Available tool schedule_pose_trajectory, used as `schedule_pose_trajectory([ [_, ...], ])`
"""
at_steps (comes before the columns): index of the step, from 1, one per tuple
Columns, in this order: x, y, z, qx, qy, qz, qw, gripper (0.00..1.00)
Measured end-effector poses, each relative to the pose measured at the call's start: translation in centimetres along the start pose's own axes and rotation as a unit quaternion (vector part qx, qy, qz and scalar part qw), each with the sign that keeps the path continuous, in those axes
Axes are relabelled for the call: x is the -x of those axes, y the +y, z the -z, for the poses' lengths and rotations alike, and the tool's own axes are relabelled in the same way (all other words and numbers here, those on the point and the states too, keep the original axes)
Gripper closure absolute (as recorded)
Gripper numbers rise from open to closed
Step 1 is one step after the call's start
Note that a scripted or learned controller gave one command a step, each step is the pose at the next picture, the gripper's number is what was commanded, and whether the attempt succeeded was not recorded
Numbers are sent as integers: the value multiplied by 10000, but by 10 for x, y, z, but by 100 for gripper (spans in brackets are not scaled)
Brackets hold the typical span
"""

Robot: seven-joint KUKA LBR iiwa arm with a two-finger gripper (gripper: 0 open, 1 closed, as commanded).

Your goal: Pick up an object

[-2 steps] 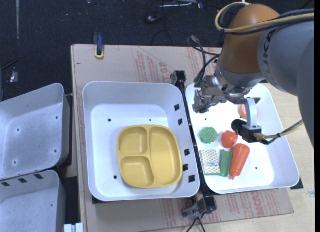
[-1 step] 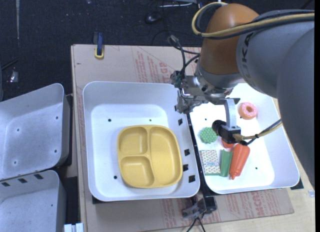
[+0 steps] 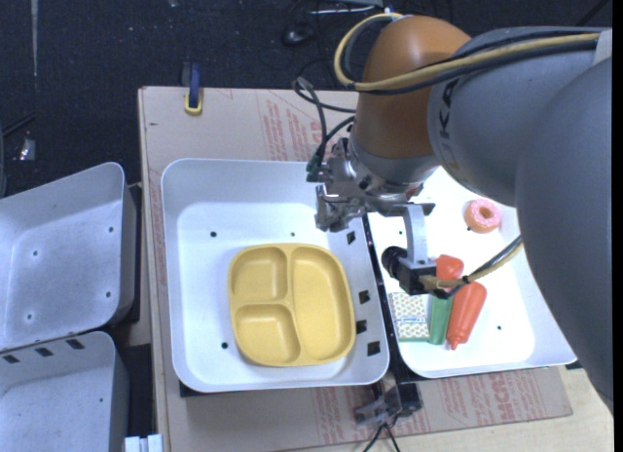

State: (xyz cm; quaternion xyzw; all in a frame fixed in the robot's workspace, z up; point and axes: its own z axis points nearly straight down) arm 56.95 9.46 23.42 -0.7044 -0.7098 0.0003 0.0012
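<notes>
Brown cardboard is laid over the bench (image 3: 156,148), and two white bins are set on it side by side. The gripper (image 3: 336,214) is seen low over the back right corner of the left bin (image 3: 195,187), close to the wall shared with the right bin (image 3: 506,343); whether it is apart or together cannot be told. A yellow divided plate (image 3: 290,304) lies just in front of it, mid-bin. Across the divide, a printed packet (image 3: 410,314), a green stick (image 3: 440,321) and a toy carrot (image 3: 465,314) are grouped together. A pink doughnut (image 3: 483,214) is noted further back, apart from them.
</notes>
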Motion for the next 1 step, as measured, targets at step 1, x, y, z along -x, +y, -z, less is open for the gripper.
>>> schedule_pose_trajectory([
  [1,3,1,0,3,-8,-27,10000,0],
])
